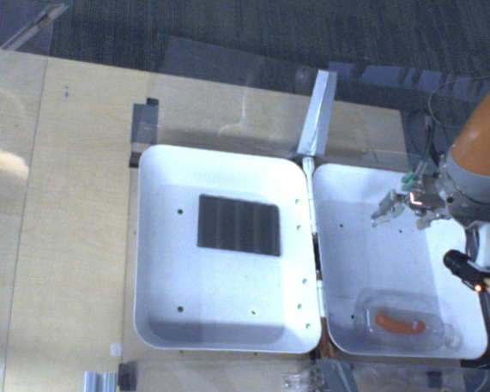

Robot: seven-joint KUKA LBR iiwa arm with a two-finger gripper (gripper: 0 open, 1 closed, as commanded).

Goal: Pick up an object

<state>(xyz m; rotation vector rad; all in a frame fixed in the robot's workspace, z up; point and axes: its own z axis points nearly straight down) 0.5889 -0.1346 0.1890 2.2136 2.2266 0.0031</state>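
A clear plastic bottle (403, 322) with an orange piece inside lies on its side near the front edge of the right bin (350, 270). A dark grey ribbed rectangular pad (239, 226) lies flat in the middle of the left bin (158, 294). My gripper (405, 213) hangs over the back part of the right bin, well behind the bottle. It is open, and nothing sits between its fingers (385, 212).
A metal divider bar (316, 120) runs back from the seam between the bins. The grey and orange arm (489, 145) comes in at the right. A black fitting with a red light (470, 271) overhangs the right bin's right rim.
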